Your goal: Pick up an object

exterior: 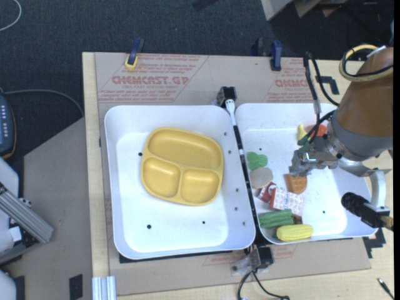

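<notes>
Nearest me in the right bin [350, 230] lie a yellow corn cob [294, 232] and a green pod [275, 218], then a red-and-white packet [282, 199], all loose. I read this as the reach-down step: my gripper [304, 164] hangs just above an orange block [296, 184], and whether it is parted or closed I cannot tell. Next I'd need a straight descent onto that block.

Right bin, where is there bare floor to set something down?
In the right bin, bare floor lies along the far wall and between the yellow corn and the right wall. It's crowded around the pincer and the left wall.
</notes>
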